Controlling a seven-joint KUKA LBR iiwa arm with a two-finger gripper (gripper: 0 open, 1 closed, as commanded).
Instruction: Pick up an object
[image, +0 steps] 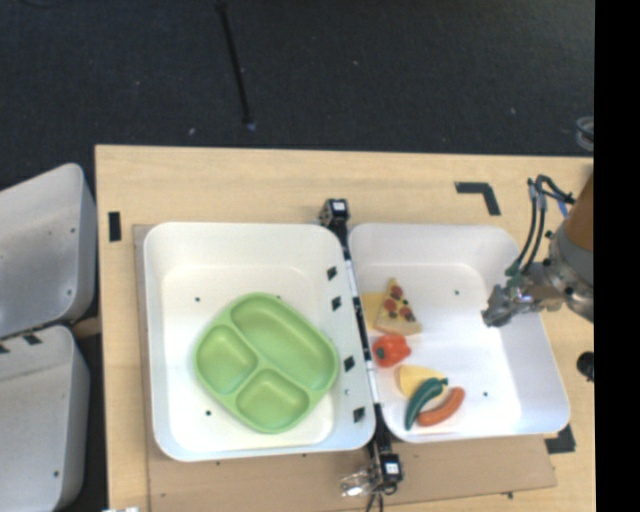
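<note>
The right bin holds several toy foods along its left side: a pizza slice, a red tomato, a yellow wedge, a green pepper and an orange sausage. My gripper hangs over the right part of this bin, well to the right of the foods and apart from them. Nothing shows between its fingers.
The left bin bears a green divided plate. A black-marked divider runs between the two bins. The arm and its cables enter from the right edge. Bare white floor lies in the right bin's middle.
</note>
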